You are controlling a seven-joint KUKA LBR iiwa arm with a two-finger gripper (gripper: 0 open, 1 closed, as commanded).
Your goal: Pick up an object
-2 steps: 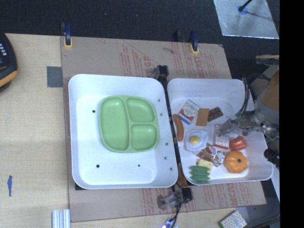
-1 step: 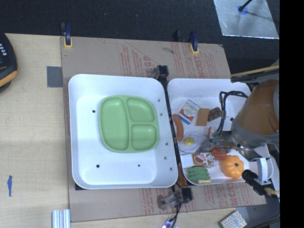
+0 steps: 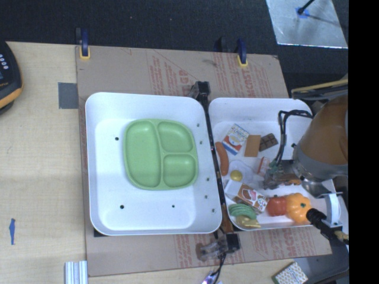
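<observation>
The right bin (image 3: 254,106) holds several small toy foods: a sausage (image 3: 222,157), a white packet (image 3: 236,136), a tan block (image 3: 253,146), a dark brown piece (image 3: 268,140), a yellow round piece (image 3: 236,175), a printed box (image 3: 252,198), a green piece (image 3: 241,211), a tomato (image 3: 276,206) and an orange pepper (image 3: 297,207). My gripper (image 3: 273,176) reaches low into this bin from the right, just above the tomato and right of the yellow piece. The wrist hides its fingertips. The grey arm (image 3: 323,147) with its orange band stands over the bin's right side.
The left bin (image 3: 100,158) carries a green divided plate (image 3: 160,153). A clamp and cables (image 3: 202,90) sit at the rim between the bins. Both bins rest on a cardboard sheet (image 3: 148,70) clipped at the back. A black-and-orange device (image 3: 7,76) lies at far left.
</observation>
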